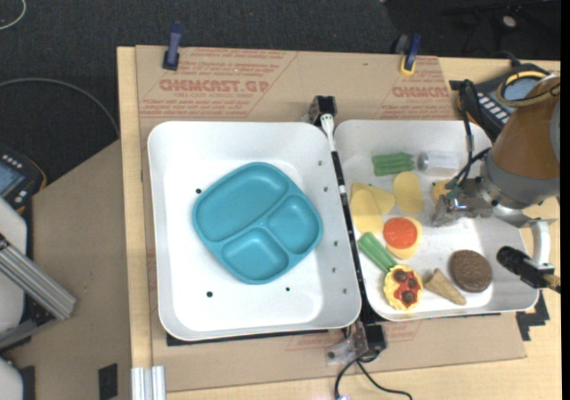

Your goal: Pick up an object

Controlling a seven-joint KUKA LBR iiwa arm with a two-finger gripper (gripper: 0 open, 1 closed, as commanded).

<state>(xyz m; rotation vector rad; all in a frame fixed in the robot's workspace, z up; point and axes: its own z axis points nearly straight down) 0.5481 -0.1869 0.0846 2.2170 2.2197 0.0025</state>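
The right bin (445,133) holds several toy foods: a green piece (392,163), a pale yellow piece (408,191), a yellow wedge (370,203), an orange-red round (401,233), a green stick (376,251), a small pizza (403,288), a tan cone (443,286) and a brown cookie (469,271). My gripper (447,205) reaches in from the right and hangs low over the bin's middle. It sits just right of the pale yellow piece and above the cookie in the view. Nothing can be made out between its tips.
The left bin (178,282) bears a blue divided plate (256,222). A small clear item (436,159) lies near the right bin's far wall. Blue (173,46) and yellow (409,53) clamps sit on the bench's far edge.
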